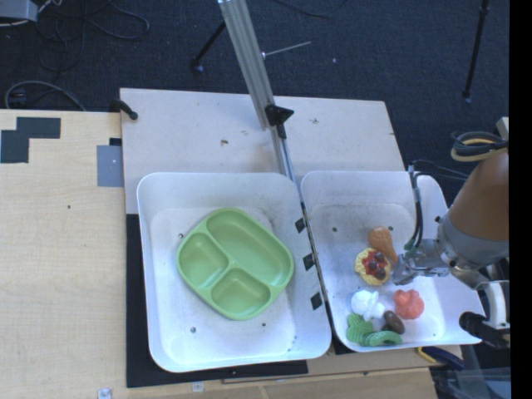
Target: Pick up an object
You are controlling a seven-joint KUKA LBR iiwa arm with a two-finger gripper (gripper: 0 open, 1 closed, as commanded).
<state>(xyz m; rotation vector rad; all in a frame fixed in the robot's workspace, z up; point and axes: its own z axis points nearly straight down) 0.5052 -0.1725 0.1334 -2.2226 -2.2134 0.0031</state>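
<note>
A desk [216, 131] seen from above carries two shallow white bins side by side. The left bin [158, 223] holds a green divided plate [234, 262], lying flat near its middle. The right bin [349, 198] holds a small cluster of toy foods toward its near right part: an orange cone-shaped piece [383, 241], a yellow tart with red berries [373, 266] just beside and nearer than it, a red rounded piece [408, 303], a white piece [364, 302], a dark brown piece [394, 322] and a green leafy piece [366, 333] at the near edge.

The grey arm with its orange band [486, 194] reaches in from the right. Its end effector [409, 271] sits low over the right bin, between the tart and the red piece, close to both. How far apart its fingers stand cannot be told at this size, and nothing is visibly held between them.

The step in hand appears to be the approach or descent onto the cluster, before any lift. The next move likely calls for settling on one item, perhaps the tart or the red piece, closing on it squarely, then raising it clear. The crowding could make it nudge a neighbour.
</note>
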